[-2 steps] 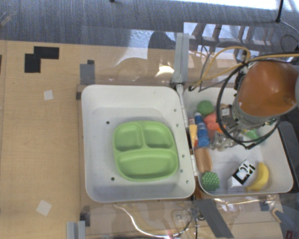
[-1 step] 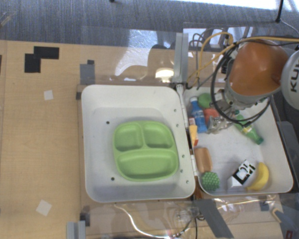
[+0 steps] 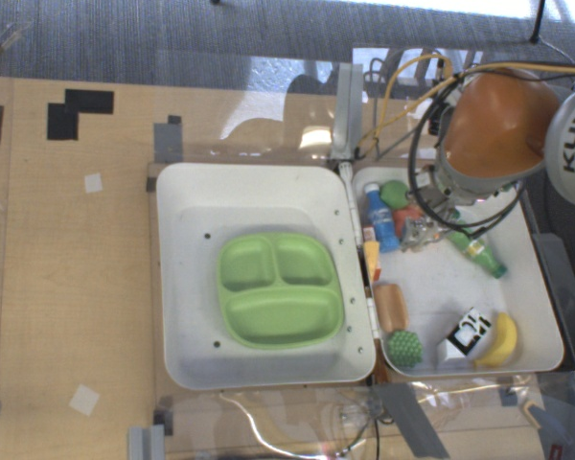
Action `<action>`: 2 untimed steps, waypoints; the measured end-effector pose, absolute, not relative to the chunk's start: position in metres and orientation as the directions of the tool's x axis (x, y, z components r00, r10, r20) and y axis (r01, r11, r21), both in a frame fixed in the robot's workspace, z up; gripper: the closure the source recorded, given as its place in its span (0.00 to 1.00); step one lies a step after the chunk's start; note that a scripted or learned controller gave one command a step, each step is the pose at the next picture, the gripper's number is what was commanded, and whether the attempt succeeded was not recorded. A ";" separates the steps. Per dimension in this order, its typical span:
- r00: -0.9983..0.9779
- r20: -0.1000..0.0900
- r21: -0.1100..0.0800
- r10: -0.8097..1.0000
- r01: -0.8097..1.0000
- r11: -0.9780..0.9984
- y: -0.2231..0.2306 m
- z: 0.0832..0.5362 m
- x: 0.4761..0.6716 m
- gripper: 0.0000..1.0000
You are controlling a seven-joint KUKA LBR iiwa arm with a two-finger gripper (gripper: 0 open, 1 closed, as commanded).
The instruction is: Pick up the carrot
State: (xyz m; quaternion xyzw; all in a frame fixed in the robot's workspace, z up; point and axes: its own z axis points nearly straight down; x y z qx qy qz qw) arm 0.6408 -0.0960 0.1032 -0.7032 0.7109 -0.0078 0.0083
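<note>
Carrot, as far as I can make out, is the orange-red piece with the green top in the right bin. It's tucked right up against the gripper on its bin-divider side, long axis roughly along that divider. Honestly can't tell if the gripper's wide or closed, since the wrist hides it. Looks like barely a nudge sideways is needed.

Bright top glare; slightly soft, perhaps compressed.
</note>
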 end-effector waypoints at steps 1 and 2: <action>0.117 -0.002 -0.020 -0.993 -0.993 -0.117 -0.004 0.192 0.655 1.00; 0.169 0.008 -0.024 -0.986 -0.985 -0.169 -0.081 0.139 0.671 1.00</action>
